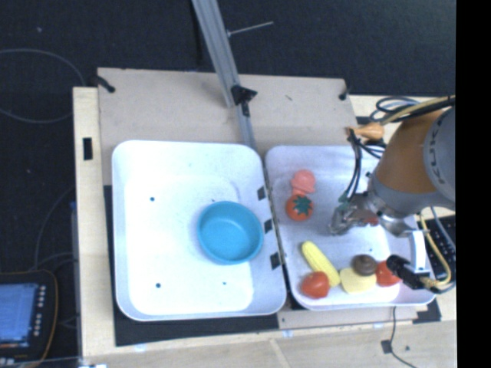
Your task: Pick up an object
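My gripper (341, 222) hangs over the middle of the right bin (326, 167), below the grey and orange arm that comes in from the right. Nothing shows between its fingers. Left of it lie a pink toy (304, 181) and a red strawberry (299, 207). Along the bin's front edge lie a yellow banana (319, 258), a red tomato (314, 284), a pale yellow fruit (357, 280), a brown piece (364, 264) and a red piece (386, 274). All of them rest on the bin floor, apart from the gripper.
A blue bowl (229, 231) sits in the left bin (146, 175). A grey metal pole (219, 48) slants in from the top to the gap between the bins. Cables and a black-and-white part (418, 259) crowd the right bin's right rim.
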`<state>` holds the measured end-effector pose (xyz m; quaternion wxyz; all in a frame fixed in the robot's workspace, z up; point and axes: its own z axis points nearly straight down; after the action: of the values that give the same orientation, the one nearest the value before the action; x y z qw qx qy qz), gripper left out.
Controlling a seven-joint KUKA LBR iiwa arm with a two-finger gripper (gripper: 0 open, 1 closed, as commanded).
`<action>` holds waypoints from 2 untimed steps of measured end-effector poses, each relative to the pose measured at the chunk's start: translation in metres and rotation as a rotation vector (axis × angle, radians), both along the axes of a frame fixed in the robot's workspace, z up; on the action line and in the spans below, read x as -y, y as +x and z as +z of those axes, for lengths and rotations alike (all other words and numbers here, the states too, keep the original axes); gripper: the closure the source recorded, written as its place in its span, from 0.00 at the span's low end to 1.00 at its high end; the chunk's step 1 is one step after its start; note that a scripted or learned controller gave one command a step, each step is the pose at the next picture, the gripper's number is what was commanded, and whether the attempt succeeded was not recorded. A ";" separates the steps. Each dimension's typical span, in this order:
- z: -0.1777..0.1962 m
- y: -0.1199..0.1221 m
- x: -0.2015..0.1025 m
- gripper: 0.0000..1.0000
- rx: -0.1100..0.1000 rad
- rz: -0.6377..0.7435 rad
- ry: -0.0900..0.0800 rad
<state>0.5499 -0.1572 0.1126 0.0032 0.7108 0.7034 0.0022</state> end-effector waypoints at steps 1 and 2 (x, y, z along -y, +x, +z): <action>0.055 0.007 -0.009 1.00 -0.001 0.016 0.002; 0.118 0.015 -0.013 1.00 0.000 0.017 0.002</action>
<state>0.5646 -0.1444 0.2307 0.0027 0.7049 0.7093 0.0030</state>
